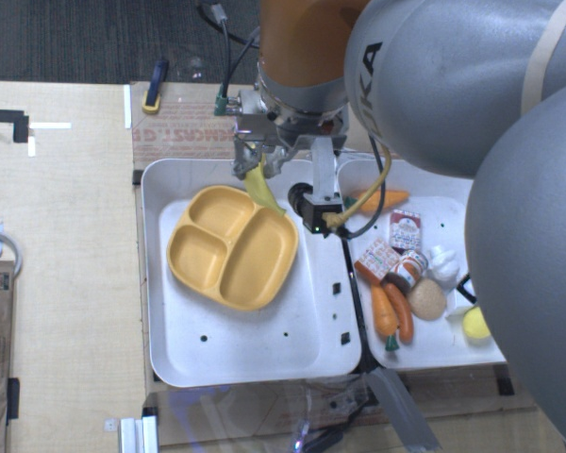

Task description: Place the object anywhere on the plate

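Observation:
A yellow plate (232,245) with three sections lies in the left white bin (236,347). My gripper (255,168) hangs over the plate's far rim, shut on a yellow-green banana-shaped object (260,191). The object dangles down from the fingers, its lower end just above the plate's back right edge.
The right bin (453,352) holds two carrots (392,311), another carrot (377,199), small packets (405,229), a bottle (407,270), a potato-like piece (428,299), a white item (443,262) and a lemon (475,323). The arm's bulk covers the upper right. A blue-handled tool (155,86) lies behind the bins.

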You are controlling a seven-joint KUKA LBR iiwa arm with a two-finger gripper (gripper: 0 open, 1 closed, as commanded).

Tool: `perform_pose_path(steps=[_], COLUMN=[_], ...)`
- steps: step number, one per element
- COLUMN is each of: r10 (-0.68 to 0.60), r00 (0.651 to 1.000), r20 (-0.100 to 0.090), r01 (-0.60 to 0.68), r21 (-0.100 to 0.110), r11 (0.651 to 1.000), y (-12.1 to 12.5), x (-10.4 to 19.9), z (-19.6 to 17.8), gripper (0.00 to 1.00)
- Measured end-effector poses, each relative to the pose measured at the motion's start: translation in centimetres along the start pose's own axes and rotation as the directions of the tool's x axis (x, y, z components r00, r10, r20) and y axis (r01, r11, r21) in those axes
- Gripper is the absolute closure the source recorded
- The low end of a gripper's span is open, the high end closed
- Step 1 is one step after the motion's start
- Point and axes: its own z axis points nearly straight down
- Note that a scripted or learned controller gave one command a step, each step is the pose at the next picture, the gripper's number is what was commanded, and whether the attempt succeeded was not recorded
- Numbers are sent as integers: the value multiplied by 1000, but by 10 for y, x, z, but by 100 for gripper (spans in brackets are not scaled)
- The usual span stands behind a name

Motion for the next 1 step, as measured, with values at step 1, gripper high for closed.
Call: perform_pose_path(steps=[1], r10=[172], r00=[985], r20=[1], r01=[-172], r21=[1], r11=[985], y=[50], x=[-21], z=[57], gripper=[100])
